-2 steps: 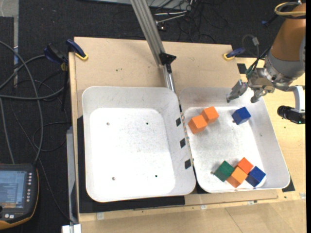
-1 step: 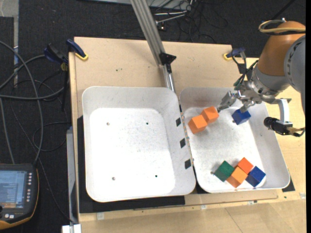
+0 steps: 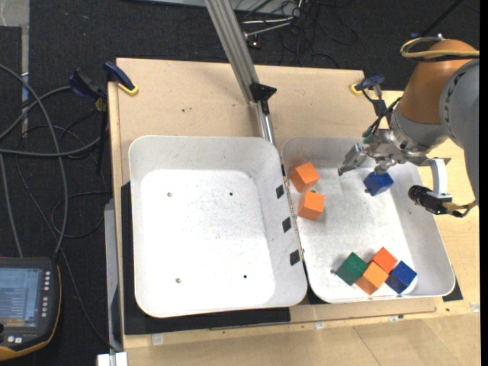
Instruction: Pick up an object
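While the green block (image 3: 351,268), two orange blocks and a blue one crowd the near corner of the right bin (image 3: 427,239), my gripper (image 3: 369,168) hangs over a lone blue block (image 3: 378,181) farther back, easier to reach; whether my fingers are closed I cannot tell.

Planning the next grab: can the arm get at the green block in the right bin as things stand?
Probably yes. The green block lies at the near end of the right bin, open from above and on its left; only an orange block touches its right side.
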Robot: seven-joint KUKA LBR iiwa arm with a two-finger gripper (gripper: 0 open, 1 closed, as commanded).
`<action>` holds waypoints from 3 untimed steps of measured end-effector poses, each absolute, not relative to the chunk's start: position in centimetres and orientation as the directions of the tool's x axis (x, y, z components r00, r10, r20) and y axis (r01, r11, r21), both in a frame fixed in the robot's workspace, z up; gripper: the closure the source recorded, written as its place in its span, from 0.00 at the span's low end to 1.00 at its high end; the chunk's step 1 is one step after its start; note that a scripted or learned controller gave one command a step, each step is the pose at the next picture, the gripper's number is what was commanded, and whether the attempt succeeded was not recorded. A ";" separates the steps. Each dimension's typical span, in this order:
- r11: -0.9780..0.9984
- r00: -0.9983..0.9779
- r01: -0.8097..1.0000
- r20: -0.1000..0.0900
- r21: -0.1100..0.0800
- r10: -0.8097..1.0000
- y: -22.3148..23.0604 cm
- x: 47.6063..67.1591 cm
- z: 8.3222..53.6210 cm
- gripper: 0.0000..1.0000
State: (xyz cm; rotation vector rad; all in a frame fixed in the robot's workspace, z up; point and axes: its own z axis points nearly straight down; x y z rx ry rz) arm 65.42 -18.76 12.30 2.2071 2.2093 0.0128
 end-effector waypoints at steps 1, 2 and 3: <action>0.002 -0.002 1.000 -0.010 0.021 1.000 -18.8 65.5 13.1 1.00; 0.002 -0.002 1.000 -0.002 0.006 1.000 -18.9 65.5 17.4 1.00; 0.000 0.000 1.000 -0.003 0.007 1.000 -19.3 65.4 22.0 1.00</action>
